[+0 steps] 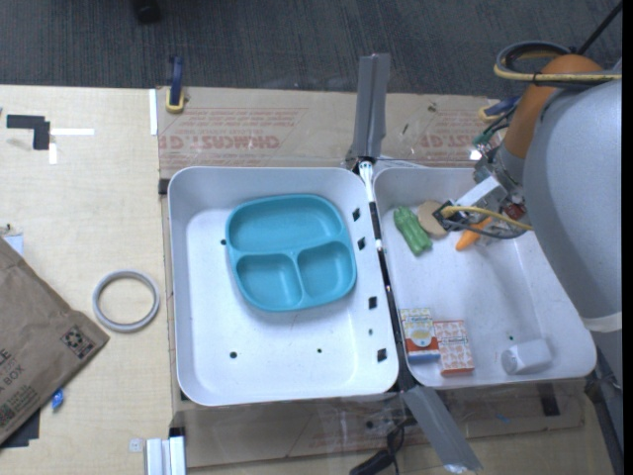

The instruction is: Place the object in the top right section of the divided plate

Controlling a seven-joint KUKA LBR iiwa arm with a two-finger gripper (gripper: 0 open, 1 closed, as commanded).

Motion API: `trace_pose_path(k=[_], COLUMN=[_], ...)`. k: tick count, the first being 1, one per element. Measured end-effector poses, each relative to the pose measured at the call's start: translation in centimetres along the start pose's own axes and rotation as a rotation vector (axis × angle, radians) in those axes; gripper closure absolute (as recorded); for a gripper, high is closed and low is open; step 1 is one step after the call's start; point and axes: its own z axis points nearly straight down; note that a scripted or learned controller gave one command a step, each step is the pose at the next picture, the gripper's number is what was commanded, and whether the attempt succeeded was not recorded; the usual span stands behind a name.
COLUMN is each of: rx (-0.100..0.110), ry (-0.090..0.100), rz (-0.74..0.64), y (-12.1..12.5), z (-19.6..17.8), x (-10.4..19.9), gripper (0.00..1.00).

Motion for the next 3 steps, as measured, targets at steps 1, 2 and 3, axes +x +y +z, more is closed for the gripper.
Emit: trace_pose_path(k=[1, 2, 3], rx=[0.008, 0.001, 0.017], ry=[0.006, 0.001, 0.025], rz=[0.235, 0.253, 0.233], y=[-0.9, -0.3, 1.5], z=[-0.3, -4.1, -1.1], x=[-8.2, -7.6, -11.3], gripper=[1.00, 1.00, 1.00])
